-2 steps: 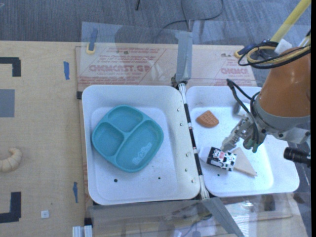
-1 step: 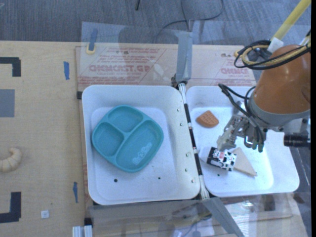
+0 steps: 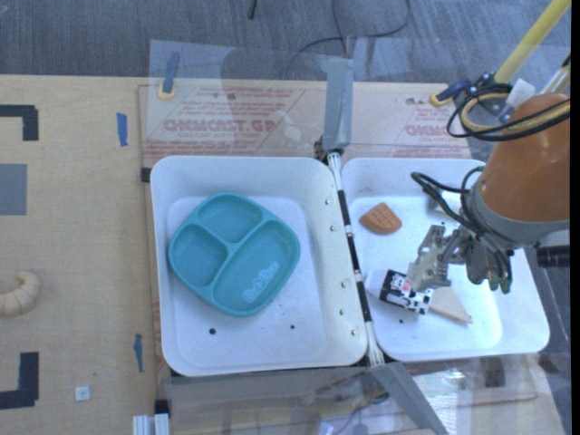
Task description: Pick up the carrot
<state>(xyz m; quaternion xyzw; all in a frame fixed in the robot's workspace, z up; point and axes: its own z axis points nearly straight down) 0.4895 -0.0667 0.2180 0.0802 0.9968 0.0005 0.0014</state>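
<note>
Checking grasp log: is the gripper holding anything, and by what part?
Cannot tell. The gripper hangs over the black-and-white toy in the right bin; any hold is hidden.

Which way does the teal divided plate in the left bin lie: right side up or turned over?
Right side up: the teal divided plate shows its three hollow compartments facing upward, flat on the left bin.

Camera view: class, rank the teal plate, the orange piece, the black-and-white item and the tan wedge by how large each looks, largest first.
1. Teal plate, clearly largest.
2-4. Orange piece, black-and-white item and tan wedge look much alike; the gripper covers part of the last two, so no ranking.
</note>
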